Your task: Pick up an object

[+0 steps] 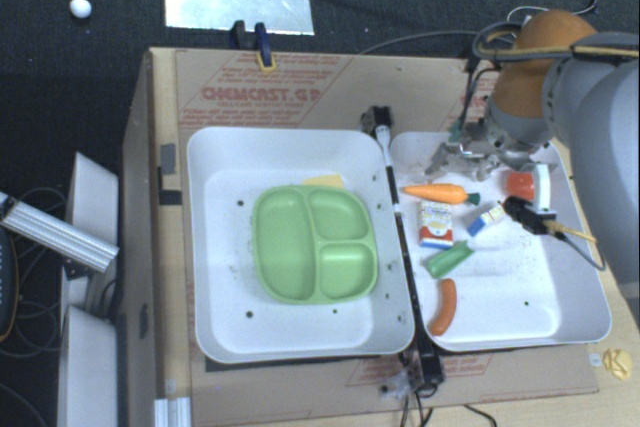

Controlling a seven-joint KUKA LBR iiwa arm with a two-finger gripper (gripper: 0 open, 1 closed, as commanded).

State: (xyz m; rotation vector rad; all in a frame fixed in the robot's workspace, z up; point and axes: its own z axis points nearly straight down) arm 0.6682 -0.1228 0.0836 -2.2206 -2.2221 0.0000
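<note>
Hand (462, 158) fingers unclear above carrot (436, 194).

- The brown board (300, 85) under the bins bears red print reading roughly "CHEMCAST GP"; the smaller red lines around it are too small to read.
- The small carton (436, 224) carries print too blurred to read.
</note>
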